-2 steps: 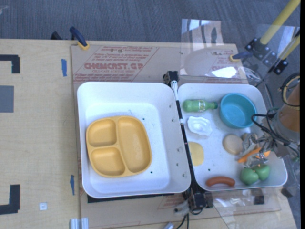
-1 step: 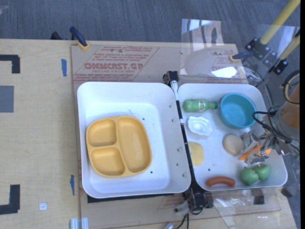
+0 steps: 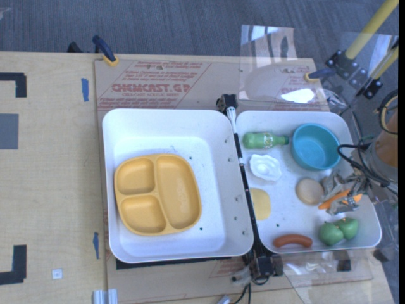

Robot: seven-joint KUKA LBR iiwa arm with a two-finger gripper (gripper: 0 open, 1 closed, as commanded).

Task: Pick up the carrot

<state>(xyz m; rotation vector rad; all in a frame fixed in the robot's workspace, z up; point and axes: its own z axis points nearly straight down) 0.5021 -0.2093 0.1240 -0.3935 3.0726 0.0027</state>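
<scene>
The carrot [image 3: 337,201] is a small orange piece lying near the right wall of the right bin [image 3: 286,120], just above a green pepper [image 3: 338,230]. My gripper [image 3: 342,189] comes in from the right edge and sits low over the carrot, its grey parts overlapping the carrot's upper side. The gripper looks blurred and partly see-through, so I cannot make out whether it touches the carrot.
The right bin also holds a blue bowl [image 3: 314,146], a green bottle [image 3: 264,140], a white lump [image 3: 264,167], a tan round piece [image 3: 308,191], a yellow slice [image 3: 260,203] and a sausage [image 3: 292,240]. A yellow divided plate [image 3: 157,194] lies in the left bin [image 3: 130,126].
</scene>
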